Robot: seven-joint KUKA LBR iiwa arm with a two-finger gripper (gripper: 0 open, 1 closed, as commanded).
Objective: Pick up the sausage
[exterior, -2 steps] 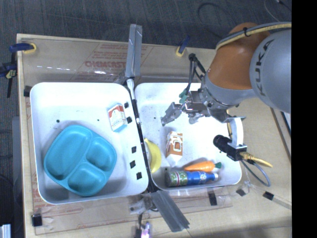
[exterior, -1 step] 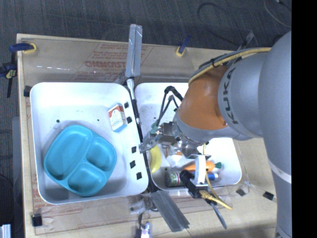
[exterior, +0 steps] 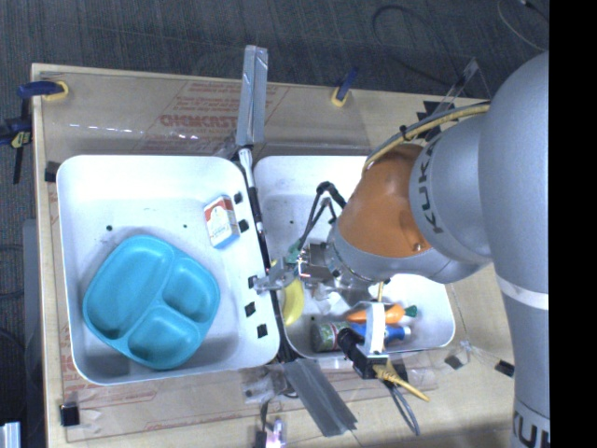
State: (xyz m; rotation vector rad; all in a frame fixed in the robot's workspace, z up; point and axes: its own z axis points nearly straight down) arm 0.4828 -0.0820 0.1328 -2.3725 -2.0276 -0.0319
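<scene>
So from my remote seat I've got the arm [exterior: 485, 213] coming in from 3 o'clock, its big grey body bent over the right bin [exterior: 280, 180], with the orange band pointing down toward the bin's middle. The wrist hangs low over that bin's lower half, and the gripper [exterior: 322, 283] sits somewhere in the tangle of cables and metal below the orange part. Honestly I can't tell whether it's spread or pinched, the wrist covers too much. Just under it there's a heap of stuff at the bin's 6 o'clock edge: a yellow piece [exterior: 293, 302] at about 8 o'clock from the wrist, a dark can-like thing [exterior: 325, 334] lying down, and an orange item [exterior: 384, 314] with something white [exterior: 376, 326] across it. Which of these is the sausage I can't say for sure; nothing I can pick out is clearly it. The left bin [exterior: 103, 185] holds a blue divided tray [exterior: 149, 297] toward its 7 o'clock corner and a small red-and-white packet [exterior: 219, 220] near its 2 o'clock side, well apart from the arm.
</scene>
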